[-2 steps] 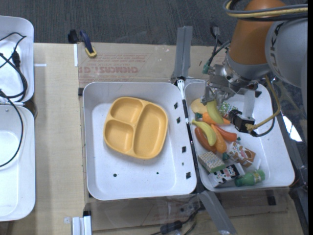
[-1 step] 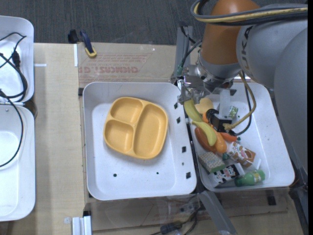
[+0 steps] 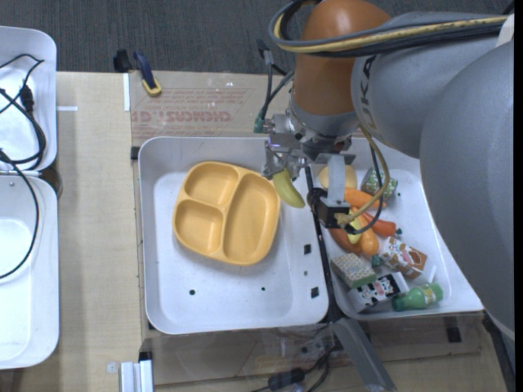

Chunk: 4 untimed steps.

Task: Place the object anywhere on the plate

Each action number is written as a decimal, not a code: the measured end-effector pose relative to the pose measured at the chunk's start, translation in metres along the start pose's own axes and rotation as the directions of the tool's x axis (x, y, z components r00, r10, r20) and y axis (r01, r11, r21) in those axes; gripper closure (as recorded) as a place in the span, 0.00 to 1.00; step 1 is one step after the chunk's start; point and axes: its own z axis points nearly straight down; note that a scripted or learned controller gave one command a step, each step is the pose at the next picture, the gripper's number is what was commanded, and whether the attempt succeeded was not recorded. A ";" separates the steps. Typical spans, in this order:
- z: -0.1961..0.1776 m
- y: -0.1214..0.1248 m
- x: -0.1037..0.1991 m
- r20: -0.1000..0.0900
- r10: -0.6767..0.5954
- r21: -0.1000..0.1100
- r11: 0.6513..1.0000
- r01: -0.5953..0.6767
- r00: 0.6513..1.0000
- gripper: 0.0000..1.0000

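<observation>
Banana hanging at a tilt beside the right rim of the plate, its lower end just past the plate's edge, over the strip of bin floor between plate and divider. Upper end pinched between the fingers of the gripper, closed on the banana from above. Yellow plate with three compartments, lying flat in the left bin, nearer its back wall than its front. Small dark dots scattered on the bare white floor in front of the plate.

Above the gripper, the orange band and the grey arm, reaching in from the right, with black and yellow cables looped around the wrist.

To the right, the second bin, crowded with toy food: a carrot, an orange piece, a green bottle, a small printed carton and a black-and-white box, all packed close together. Behind both bins, a flattened sheet of cardboard on the bench. At far left, white trays with black cables lying across them.
</observation>
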 end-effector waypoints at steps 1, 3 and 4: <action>-0.053 -0.013 0.041 0.000 -0.097 -0.002 0.995 0.097 0.995 1.00; -0.005 -0.012 0.043 0.001 -0.014 0.000 1.000 0.014 1.000 1.00; -0.030 -0.032 0.028 0.000 -0.175 0.000 0.985 0.175 0.985 1.00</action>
